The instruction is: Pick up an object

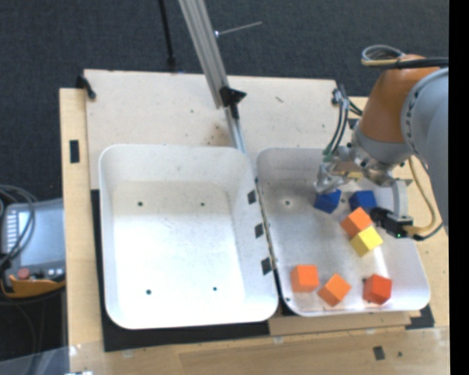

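While the pincer (328,184) hovers, blue cube (327,202) sits corner-down.

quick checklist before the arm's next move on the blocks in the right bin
1. Gripper over a target: ok, it sits just above the blue block in the right bin.
2. Block between the fingers: cannot tell, the wrist hides them.
3. Room around that block: ok, it sits apart from the second blue block.
4. Neighbours crowded: not ok, the orange block touches the yellow block.
5. Other blocks out of the way: ok, three sit along the near wall.
6. Left bin clear of the arm: ok.
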`<state>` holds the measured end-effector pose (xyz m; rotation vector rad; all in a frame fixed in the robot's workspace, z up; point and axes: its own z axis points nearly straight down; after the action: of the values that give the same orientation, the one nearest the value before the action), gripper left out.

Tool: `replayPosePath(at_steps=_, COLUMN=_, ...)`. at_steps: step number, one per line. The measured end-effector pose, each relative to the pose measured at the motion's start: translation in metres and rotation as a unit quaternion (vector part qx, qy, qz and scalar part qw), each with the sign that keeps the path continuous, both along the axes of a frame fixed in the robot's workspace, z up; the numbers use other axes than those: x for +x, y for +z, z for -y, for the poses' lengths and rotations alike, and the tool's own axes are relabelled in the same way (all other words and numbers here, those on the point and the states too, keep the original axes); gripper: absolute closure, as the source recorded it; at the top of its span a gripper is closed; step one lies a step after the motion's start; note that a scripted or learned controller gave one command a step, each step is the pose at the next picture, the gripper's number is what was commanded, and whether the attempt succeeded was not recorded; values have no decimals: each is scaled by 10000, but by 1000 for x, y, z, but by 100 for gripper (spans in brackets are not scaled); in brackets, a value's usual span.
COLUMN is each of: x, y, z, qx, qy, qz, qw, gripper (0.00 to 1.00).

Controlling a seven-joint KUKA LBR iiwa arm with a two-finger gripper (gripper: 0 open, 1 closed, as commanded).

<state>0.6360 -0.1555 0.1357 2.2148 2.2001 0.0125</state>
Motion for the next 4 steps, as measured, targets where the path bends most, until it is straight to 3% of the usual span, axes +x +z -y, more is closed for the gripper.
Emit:
replayPosePath(at_steps=1, x=10, y=53, z=7, qx=32, qy=35, qz=-60, qw=10000, gripper=100)
replayPosePath(at_steps=3, x=6, y=152, z=7, qx=33, qy=58, qz=-78, qw=9999, gripper=100)
replayPosePath(at_steps=4, x=3, y=152, z=-40, qx=37, qy=59, qz=-93, qw=9999, gripper=100)
